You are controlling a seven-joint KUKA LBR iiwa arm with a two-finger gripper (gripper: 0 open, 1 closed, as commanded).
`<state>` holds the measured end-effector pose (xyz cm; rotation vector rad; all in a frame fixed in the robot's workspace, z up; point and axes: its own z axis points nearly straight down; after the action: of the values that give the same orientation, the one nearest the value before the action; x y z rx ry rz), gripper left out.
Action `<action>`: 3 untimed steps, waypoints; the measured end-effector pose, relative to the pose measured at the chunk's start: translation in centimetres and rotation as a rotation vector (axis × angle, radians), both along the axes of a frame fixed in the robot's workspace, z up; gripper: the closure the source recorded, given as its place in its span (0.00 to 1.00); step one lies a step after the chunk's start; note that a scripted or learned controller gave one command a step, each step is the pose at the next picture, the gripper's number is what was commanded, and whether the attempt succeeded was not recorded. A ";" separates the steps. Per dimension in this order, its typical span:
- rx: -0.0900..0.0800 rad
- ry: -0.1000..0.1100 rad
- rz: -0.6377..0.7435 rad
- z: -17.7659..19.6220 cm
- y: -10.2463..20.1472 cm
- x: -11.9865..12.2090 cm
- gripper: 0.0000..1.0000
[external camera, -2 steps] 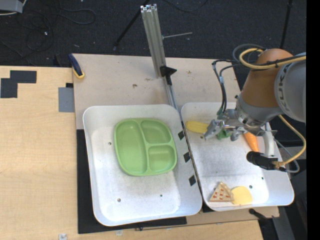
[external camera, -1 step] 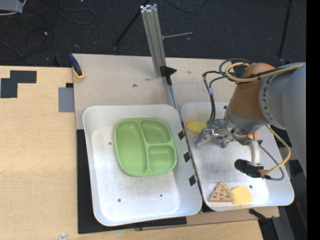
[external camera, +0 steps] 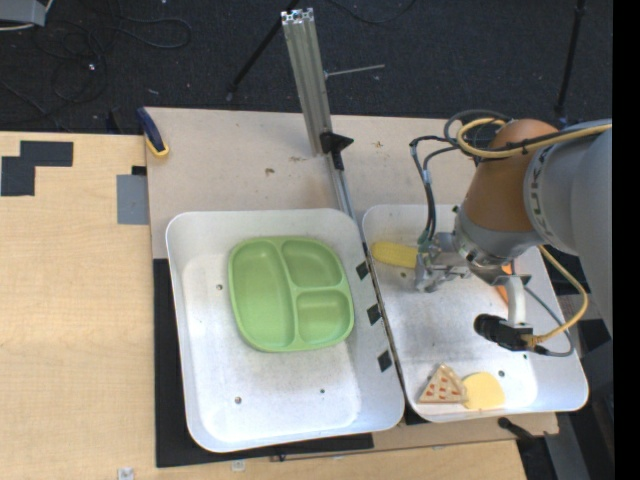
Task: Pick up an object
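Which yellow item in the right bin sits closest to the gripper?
The long yellow piece by the bin's left wall, just left of the gripper. The pale yellow one lies at the front by the waffle wedge.

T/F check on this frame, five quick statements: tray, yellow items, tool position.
1. The green tray lies in the left bin. True.
2. The green tray has one undivided compartment. False: it is divided into three compartments.
3. The tool is over the right bin, close beside a yellow object at that bin's upper left. True.
4. The waffle-patterned triangular piece sits on the green tray. False: it lies near the right bin's front edge, next to a pale yellow piece.
5. The arm reaches over the left bin. False: it is above the right bin.
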<state>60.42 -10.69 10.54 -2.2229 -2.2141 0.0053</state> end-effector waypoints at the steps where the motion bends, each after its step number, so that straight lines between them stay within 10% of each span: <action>1: 0.000 -0.006 0.004 4.3 0.4 0.2 1.00; 3: -0.001 -0.009 0.005 14.3 -0.5 0.7 1.00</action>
<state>61.15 -11.21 24.85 -2.2227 -2.2242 -0.0029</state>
